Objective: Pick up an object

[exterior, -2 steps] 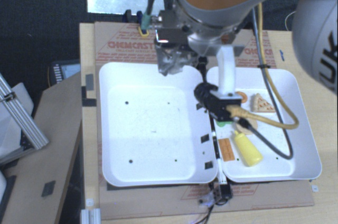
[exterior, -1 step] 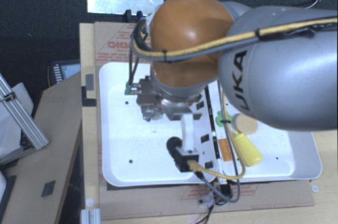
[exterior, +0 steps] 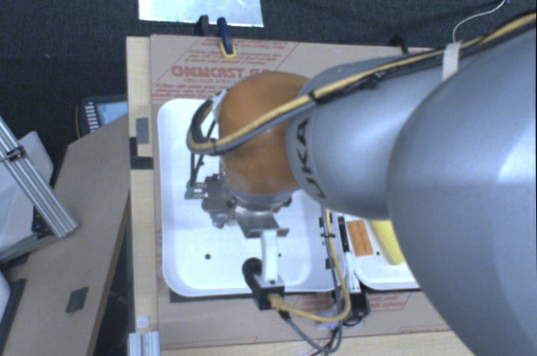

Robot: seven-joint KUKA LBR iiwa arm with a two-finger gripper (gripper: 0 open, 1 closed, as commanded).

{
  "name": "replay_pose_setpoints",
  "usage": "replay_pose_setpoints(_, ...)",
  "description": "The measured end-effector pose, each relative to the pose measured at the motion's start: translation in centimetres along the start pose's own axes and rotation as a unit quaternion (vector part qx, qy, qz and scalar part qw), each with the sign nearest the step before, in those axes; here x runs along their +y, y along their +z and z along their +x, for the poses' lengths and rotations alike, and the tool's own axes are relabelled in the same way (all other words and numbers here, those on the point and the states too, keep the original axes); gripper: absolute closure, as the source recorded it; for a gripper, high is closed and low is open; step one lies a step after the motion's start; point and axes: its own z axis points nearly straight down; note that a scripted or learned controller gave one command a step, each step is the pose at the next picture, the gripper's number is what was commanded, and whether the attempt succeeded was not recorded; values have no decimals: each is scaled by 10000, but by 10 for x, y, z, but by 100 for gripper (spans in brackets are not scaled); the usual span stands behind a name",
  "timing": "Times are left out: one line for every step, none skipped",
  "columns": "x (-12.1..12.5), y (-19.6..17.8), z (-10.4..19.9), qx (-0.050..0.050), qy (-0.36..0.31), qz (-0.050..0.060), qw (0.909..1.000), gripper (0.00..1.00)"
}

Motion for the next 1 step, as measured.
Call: replay_pose_setpoints(3,-118,1,60,-14,-125,9999,100)
